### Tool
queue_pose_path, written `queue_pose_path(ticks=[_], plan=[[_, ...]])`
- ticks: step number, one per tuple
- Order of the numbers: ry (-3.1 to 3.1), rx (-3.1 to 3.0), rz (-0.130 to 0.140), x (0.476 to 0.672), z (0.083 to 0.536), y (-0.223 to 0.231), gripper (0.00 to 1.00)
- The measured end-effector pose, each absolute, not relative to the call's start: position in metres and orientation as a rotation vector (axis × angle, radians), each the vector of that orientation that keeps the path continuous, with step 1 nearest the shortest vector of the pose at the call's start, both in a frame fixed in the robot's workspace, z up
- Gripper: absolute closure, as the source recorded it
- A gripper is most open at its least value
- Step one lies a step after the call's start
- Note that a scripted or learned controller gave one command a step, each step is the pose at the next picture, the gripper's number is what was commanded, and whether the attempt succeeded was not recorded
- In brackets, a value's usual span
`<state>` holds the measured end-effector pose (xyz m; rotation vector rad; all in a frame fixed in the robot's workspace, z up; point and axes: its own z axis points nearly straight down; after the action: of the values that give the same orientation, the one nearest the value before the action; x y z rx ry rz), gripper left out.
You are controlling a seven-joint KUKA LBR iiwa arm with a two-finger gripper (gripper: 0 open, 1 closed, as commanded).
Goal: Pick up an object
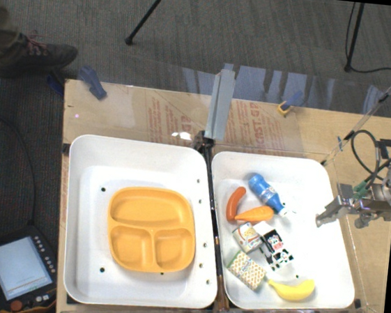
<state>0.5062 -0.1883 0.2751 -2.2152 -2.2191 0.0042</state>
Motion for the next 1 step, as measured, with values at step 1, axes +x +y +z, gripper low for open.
queue_pose_path(ticks=[1], plan=[[-2.011, -2.405, 0.006, 0.538, 0.1626, -0.1359, 0.0]])
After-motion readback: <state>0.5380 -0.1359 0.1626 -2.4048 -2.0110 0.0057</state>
